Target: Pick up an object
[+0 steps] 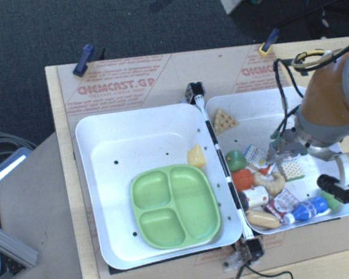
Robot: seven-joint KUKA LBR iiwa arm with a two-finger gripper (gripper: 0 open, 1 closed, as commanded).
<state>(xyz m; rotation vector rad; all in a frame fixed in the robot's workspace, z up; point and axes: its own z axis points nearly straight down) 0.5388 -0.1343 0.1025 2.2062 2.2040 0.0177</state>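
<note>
My gripper hangs low over the middle of the right bin, at the end of the grey arm with the orange band. It is down among a pile of small items. A green pepper-like piece and a red piece lie just left of it. A beige lumpy piece sits just below it, and a checked packet lies at its right. The arm's wrist hides what is directly beneath the gripper.
A waffle-like cracker lies at the right bin's back left. A bread roll and a blue bottle lie along its front. The left bin holds a green divided plate and a yellow wedge.
</note>
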